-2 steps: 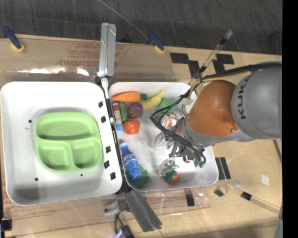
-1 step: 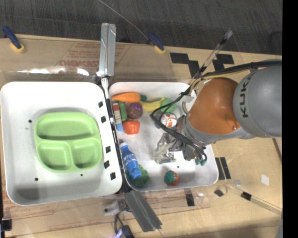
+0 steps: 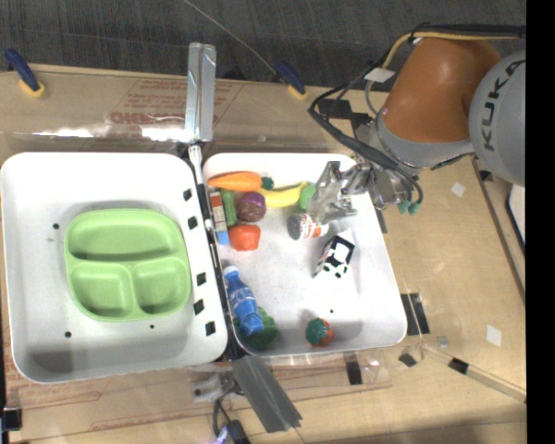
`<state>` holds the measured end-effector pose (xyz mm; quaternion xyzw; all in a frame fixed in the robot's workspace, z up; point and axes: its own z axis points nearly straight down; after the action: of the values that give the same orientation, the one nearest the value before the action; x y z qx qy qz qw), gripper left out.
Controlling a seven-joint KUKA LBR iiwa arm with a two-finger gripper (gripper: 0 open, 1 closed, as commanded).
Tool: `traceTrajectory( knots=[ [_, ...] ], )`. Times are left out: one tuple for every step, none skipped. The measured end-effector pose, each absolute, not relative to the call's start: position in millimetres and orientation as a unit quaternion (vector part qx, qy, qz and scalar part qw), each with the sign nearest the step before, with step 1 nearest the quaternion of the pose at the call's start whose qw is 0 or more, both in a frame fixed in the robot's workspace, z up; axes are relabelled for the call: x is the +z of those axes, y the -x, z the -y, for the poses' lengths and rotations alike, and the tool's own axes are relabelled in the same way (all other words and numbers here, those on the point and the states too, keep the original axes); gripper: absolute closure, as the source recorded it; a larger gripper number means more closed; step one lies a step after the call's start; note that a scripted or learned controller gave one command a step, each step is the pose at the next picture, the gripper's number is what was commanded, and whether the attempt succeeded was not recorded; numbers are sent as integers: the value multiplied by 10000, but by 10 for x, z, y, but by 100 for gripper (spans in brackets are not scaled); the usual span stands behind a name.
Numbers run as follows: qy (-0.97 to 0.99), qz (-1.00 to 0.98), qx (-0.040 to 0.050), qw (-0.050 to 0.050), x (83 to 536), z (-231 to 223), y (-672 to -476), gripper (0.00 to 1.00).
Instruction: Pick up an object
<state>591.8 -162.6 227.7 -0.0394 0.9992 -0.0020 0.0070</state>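
Looming high at upper right: grey arm (image 3: 499, 81) with its orange band (image 3: 435, 86), reaching in over the right bin's far corner. Below it, two shallow white bins side by side: left bin (image 3: 28, 248) carrying a green sectioned tray (image 3: 127, 264); right bin (image 3: 375, 294) scattered with small things. Gripper (image 3: 326, 206) down over the right bin's upper middle, fingers too blurred to tell whether wide or narrow. Just beneath the fingertips, touching or nearly so, a small can (image 3: 304, 227). Close below, a black-and-white block (image 3: 334, 256), tilted. Along the far wall, a carrot (image 3: 234, 180) and a banana (image 3: 282, 195); beside them a purple ball (image 3: 252, 206) and a red piece (image 3: 245, 237). Near the front wall, a blue bottle (image 3: 243, 305) and a green-and-red ball (image 3: 318, 331).
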Motion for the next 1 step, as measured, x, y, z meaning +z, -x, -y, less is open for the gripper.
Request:
traceTrajectory(
  knots=[
    [265, -9996, 3, 27, 2543, 1060, -6306, 100]
  ],
)
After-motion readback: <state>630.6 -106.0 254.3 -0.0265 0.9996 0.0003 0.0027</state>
